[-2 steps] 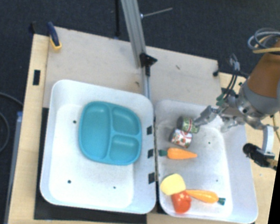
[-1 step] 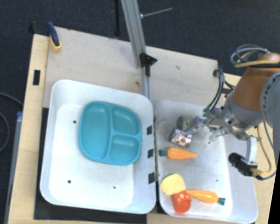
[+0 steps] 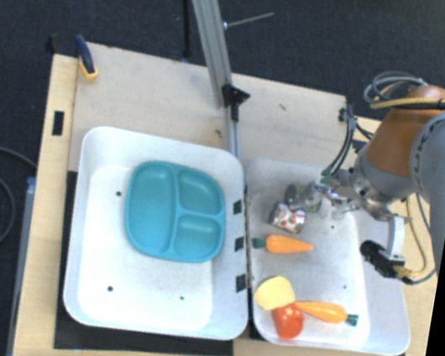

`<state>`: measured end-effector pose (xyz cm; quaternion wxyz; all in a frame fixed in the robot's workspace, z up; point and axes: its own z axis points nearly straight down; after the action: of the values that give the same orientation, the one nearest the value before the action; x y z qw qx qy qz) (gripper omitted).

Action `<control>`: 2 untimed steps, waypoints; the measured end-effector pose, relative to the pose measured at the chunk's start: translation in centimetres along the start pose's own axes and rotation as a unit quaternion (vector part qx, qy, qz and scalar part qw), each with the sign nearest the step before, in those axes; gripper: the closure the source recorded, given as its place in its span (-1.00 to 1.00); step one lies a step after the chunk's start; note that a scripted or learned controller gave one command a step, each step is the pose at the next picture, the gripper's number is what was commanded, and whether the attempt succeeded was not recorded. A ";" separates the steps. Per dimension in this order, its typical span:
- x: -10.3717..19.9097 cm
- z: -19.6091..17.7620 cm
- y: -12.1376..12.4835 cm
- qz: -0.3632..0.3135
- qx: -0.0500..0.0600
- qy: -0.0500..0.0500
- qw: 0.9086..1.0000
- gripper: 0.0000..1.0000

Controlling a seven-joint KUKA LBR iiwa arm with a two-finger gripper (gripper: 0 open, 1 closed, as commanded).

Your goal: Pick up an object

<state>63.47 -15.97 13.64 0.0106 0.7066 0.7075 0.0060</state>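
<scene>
Where the right bin (image 3: 380, 324) comes nearest the camera, a red pepper (image 3: 288, 321) lies touching a yellow lemon (image 3: 275, 292), and a carrot (image 3: 322, 312) with a green tip lies just right of both, touching the pepper. Farther back in the right bin, a second carrot (image 3: 288, 246) lies near that bin's left wall. Just behind it a small can (image 3: 288, 219), red and white print, is tilted on its side. The gripper (image 3: 311, 199) sits right above the can's far end; can't tell if the fingers are wide or narrow, or whether they touch the can, too blurry. Grey arm (image 3: 430, 158) with orange band comes in over the right bin's far right corner. Left of the right bin, the left bin (image 3: 86, 277) holds a teal tray (image 3: 176, 212) with three compartments, lying flat.
</scene>
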 end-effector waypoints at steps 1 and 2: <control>0.0 -0.8 0.0 0.000 0.001 0.001 1.000 1.00; 0.7 -6.8 0.7 -0.001 0.009 0.003 1.000 1.00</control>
<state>64.03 -15.26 20.43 0.0027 0.7058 0.7084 0.0017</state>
